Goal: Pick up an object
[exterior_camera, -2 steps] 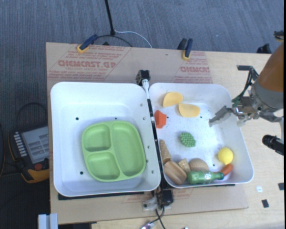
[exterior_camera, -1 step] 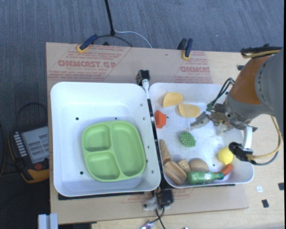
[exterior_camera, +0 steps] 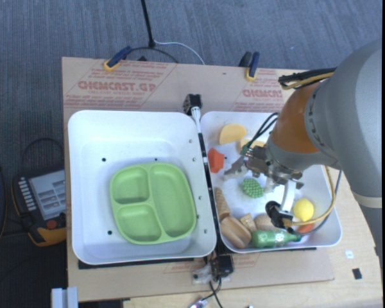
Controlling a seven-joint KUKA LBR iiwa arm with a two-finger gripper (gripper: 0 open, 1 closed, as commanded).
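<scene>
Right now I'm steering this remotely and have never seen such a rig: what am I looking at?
One camera looks down at a slant on a bench with two white bins. The grey arm with an orange band reaches in from the right; its tool hangs over the right bin. Whether it grips anything cannot be told. Under it lies a green dotted piece. Around it lie toy foods: a yellow wedge, an orange piece, a yellow ball, brown pieces and a green one. The left bin holds a green divided plate.
</scene>
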